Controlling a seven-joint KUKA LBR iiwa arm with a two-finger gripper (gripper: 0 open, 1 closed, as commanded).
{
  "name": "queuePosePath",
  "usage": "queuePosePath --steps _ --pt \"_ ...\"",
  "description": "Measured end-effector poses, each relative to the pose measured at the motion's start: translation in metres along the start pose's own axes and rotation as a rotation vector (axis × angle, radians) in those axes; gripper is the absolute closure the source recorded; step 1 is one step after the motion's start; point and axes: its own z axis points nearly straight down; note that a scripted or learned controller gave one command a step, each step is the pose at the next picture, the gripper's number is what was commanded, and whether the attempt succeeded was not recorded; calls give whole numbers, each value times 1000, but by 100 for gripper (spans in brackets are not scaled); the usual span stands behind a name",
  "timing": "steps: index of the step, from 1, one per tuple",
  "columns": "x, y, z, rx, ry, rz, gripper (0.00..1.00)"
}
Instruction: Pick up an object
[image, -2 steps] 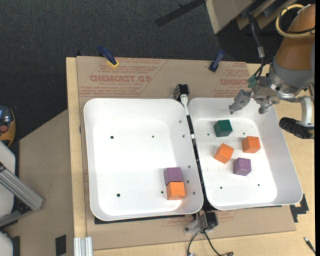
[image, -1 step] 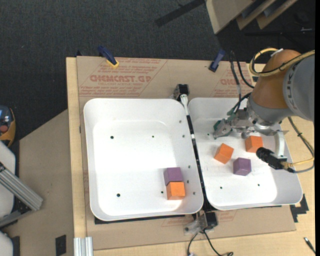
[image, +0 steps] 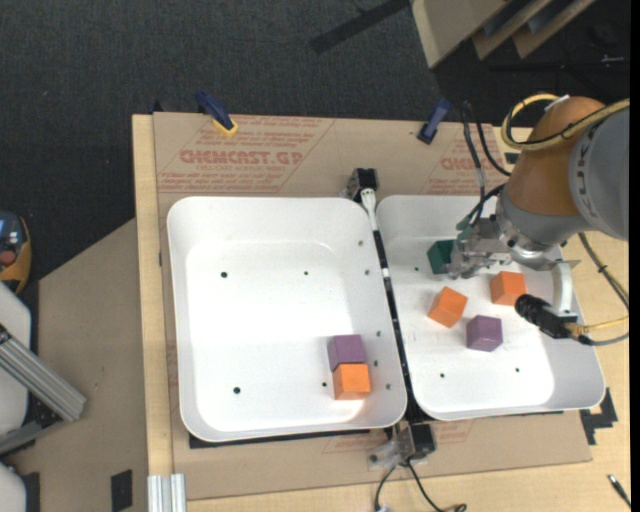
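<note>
Your gripper (image: 462, 262) sits low in the right bin (image: 560, 385), the green block (image: 439, 256) touching its left; jaws' state unreadable.

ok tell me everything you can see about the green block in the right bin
The green block is a small, dark green cube-like piece with a matte look, maybe foam or painted wood. It sits on the floor of the right bin, in the far part near the divider side. Its right side is partly hidden by the gripper, which is right up against it; whether the block is actually held cannot be told. It stands apart from the orange and purple blocks nearer the camera.
</note>
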Motion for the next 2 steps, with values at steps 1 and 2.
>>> queuePosePath --steps 1,2 --pt "53 68 -84 -10 2 -8 100" --pt "94 65 -155 -6 2 -6 100"
